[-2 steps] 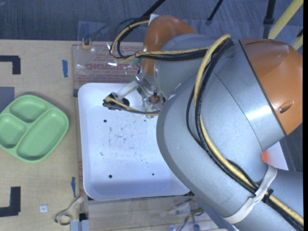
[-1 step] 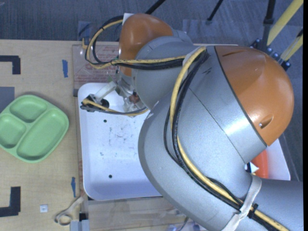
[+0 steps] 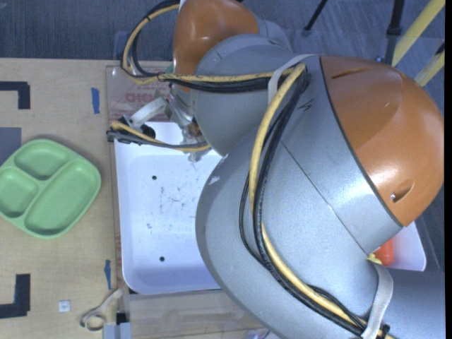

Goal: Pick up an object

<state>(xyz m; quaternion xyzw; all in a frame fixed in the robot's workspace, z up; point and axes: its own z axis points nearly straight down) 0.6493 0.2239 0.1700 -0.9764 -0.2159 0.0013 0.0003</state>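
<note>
Camera view from above: the grey and orange arm looms nearest, covering much of 2 white bins. A small orange object peeks from under the arm in the right bin, well apart from the gripper. The gripper hangs over the left bin, near its far end. Whether it is open or closed cannot be told. Well to the gripper's other side, a green 3-compartment plate rests on the wooden bench.

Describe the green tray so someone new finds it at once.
Start at the white bin under the grey arm, then look left onto the wooden bench. The three-compartment plate lies there, the bench's one light-green thing.
</note>
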